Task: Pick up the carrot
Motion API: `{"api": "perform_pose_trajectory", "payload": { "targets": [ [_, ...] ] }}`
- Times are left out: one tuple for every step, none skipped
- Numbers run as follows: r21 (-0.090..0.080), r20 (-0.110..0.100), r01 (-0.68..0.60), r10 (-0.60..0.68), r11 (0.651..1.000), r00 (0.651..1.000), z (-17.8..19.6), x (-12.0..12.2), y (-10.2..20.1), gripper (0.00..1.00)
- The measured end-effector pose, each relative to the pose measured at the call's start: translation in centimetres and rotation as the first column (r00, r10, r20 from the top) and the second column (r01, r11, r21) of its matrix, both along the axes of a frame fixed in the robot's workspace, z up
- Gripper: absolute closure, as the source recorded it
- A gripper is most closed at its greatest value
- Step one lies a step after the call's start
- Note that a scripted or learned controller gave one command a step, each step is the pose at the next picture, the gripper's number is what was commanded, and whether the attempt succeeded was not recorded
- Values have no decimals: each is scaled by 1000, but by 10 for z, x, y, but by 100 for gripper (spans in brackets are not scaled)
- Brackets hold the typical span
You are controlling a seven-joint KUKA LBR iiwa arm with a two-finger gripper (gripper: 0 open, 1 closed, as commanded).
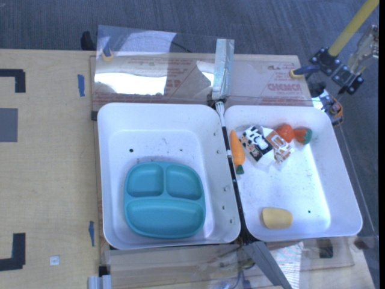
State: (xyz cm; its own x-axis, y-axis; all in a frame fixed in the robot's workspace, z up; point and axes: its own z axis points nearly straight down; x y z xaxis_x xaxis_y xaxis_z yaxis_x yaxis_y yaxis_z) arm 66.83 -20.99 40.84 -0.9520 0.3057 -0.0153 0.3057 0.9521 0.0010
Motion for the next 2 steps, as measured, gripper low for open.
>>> {"api": "perform_pose_trajectory", "payload": {
  "targets": [
    [3, -12, -369, 369, 929, 929, -38, -16, -8, 100],
    [1, -12, -894, 894, 448, 448, -33, -47, -12, 100]
  ]
}}
